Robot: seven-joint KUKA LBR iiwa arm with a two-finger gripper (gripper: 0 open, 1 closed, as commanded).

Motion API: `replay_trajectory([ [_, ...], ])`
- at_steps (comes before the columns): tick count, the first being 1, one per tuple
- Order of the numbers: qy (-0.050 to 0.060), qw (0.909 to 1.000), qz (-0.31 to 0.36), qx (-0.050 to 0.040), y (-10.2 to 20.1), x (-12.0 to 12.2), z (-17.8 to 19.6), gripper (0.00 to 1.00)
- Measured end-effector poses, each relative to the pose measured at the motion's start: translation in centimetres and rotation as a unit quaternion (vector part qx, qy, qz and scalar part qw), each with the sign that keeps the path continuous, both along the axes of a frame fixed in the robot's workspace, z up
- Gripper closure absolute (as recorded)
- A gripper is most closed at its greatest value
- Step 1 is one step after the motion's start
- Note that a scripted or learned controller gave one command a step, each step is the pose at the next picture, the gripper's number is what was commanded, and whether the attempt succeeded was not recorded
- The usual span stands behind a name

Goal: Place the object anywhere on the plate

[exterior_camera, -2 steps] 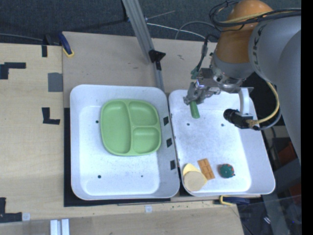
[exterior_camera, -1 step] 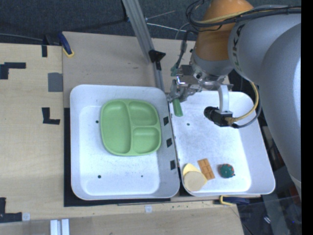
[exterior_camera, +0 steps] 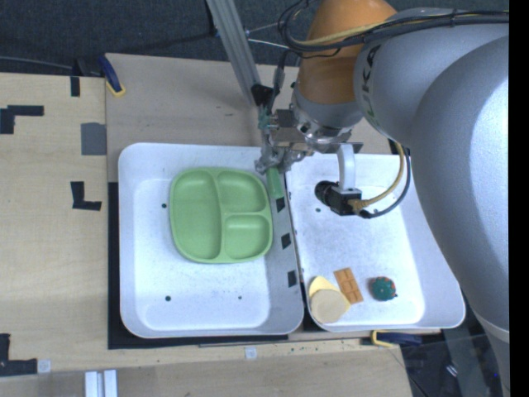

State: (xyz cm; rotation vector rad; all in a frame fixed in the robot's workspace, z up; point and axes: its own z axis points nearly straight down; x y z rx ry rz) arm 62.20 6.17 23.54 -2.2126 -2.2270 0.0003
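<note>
A green divided plate (exterior_camera: 221, 214) lies in the left bin (exterior_camera: 145, 304), with nothing on it. In the right bin (exterior_camera: 413, 246), near its front edge, lie a cream cylinder (exterior_camera: 326, 300), a small orange waffle-like block (exterior_camera: 348, 284) and a small dark green ball with a red spot (exterior_camera: 382, 288). My gripper (exterior_camera: 275, 160) hangs over the back end of the ridge between the two bins, just off the plate's back right corner and well behind the three small objects. I see nothing held in it.
A black fitting with a yellow cable (exterior_camera: 340, 198) hangs from the wrist over the back of the right bin. The grey arm covers the right side of the view. A slanted metal bar (exterior_camera: 231, 35) rises behind the bins. The wooden bench (exterior_camera: 50, 222) lies to the left.
</note>
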Motion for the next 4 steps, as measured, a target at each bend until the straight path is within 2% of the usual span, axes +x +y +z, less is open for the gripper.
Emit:
replay_trajectory([
  [1, 0.0, 1.0, 0.0, -0.0002, 5.0, -0.7, -0.1, 1.0],
  [2, 0.001, 1.0, -0.003, -0.0019, 3.8, -1.7, -1.6, 1.0],
  [3, -0.001, 1.0, -0.002, -0.0005, 4.4, -1.1, 0.4, 1.0],
  [4, 0.0, 1.0, -0.002, -0.0009, 4.4, -1.2, 0.3, 0.0],
])
